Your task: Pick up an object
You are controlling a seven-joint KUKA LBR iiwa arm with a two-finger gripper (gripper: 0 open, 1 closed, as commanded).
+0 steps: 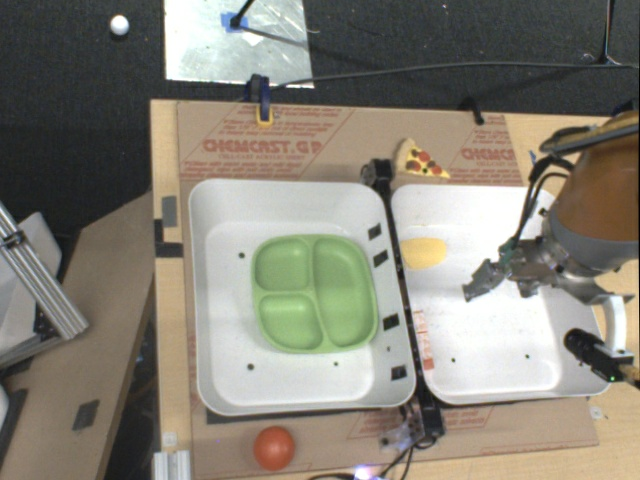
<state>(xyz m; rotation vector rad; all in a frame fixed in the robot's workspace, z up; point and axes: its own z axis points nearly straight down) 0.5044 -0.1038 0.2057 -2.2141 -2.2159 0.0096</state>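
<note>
Hovering over right bin (500, 368): gripper (483, 281) at end of grey arm w/ orange band, reaching in from right side. Fingers point left and a bit down, toward bin floor; too small and dark to make out, so can't tell if apart or together. Nothing visible between them.

Yellow oval obj (424, 253) lies on right bin floor, upper-left part, near the divider between bins, apart from gripper (gripper sits right and lower of it).

Left bin (215, 268) holds green 3-compartment tray (314, 292), roughly centred, flat on floor.

Pizza-slice toy (421, 160) on cardboard just behind right bin, outside rim. Red-orange ball (274, 447), poss. a tomato toy, on cardboard in front of left bin, outside it.

Blue-yellow clamp (260, 100) at back edge of cardboard. Foil-like sheet (238, 26) behind that, on black cloth. Small white ball (120, 25) far back left
</note>
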